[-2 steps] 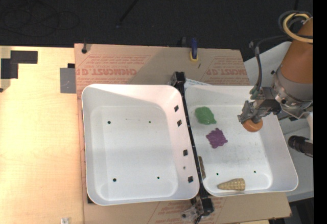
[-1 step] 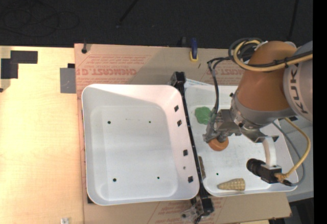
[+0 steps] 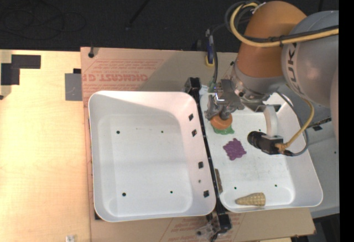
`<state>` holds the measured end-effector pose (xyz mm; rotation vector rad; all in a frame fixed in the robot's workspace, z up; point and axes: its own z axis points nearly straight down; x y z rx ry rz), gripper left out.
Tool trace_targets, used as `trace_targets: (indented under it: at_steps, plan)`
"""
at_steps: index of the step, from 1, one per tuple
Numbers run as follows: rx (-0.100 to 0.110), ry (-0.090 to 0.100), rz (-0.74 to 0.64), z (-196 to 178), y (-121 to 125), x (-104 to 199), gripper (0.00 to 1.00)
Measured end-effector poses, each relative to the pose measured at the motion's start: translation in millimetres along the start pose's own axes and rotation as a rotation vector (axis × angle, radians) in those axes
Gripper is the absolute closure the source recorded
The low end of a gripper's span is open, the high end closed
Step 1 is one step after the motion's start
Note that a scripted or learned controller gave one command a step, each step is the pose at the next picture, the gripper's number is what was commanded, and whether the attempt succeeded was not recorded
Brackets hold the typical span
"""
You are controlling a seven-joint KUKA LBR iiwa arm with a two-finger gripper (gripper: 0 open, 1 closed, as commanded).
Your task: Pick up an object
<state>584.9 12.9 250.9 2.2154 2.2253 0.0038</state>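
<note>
From the camera view above the bench (image 3: 44, 141), the arm (image 3: 287, 53) reaches in from the right and hangs its gripper (image 3: 220, 109) low over the far left corner of the right bin (image 3: 298, 191). Directly beneath it sits an orange object (image 3: 222, 121) on a green piece (image 3: 224, 130), and the gripper appears to touch or nearly touch its top (how wide the gripper stands, and whether it has anything, I cannot tell from this slant). That orange thing looks like the chosen target, since the wrist is centred over it. Nearby in the same bin lie a purple cluster (image 3: 234, 149) just beside it and a tan cone (image 3: 250, 199) near the front rim, well apart. The left bin (image 3: 102, 125) is alongside.
</note>
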Motion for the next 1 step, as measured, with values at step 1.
trace_targets:
  at_steps: [1]
  plan:
    - [0.013, 0.0, 0.002, 30.2, -37.6, 33.2, 1.0]
